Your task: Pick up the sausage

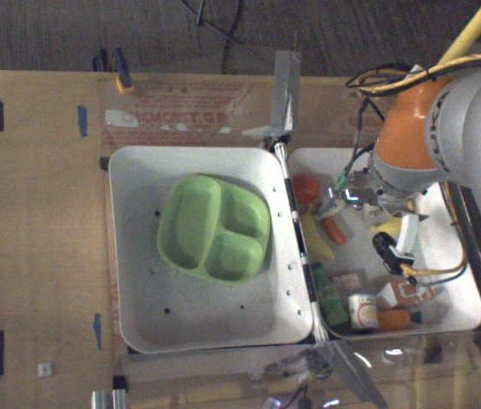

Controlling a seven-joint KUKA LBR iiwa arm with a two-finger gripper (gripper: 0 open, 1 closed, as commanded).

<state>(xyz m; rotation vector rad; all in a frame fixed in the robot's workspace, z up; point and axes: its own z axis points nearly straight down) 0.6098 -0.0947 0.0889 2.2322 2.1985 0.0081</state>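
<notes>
1. Across the bench we see two shallow white bins set side by side; the left bin (pixel 138 305) carries a green divided plate (pixel 215 227), lying flat near its middle, probably a place for sorted food.
2. Over the right bin (pixel 470 301) we have the arm (pixel 444 126) reaching in from the right, its orange band above the wrist, bent down so that the gripper (pixel 340 198) sits low over the bin's upper left part.
3. We cannot tell how wide the gripper stands or whether it has hold of anything; the wrist hides most of it.
4. Just below the gripper we find a small orange-red piece, which we take for the sausage (pixel 333 231), lying slanted on the bin floor, beside a yellow banana (pixel 317 239). It looks to be resting loose, not lifted.
5. Crowding explains the tight approach: a red item (pixel 306 189) sits near the bin's top left, a green packet (pixel 332 301) and a small carton (pixel 361 310) lie along the lower edge.
6. We judge the grasp not yet made.
</notes>
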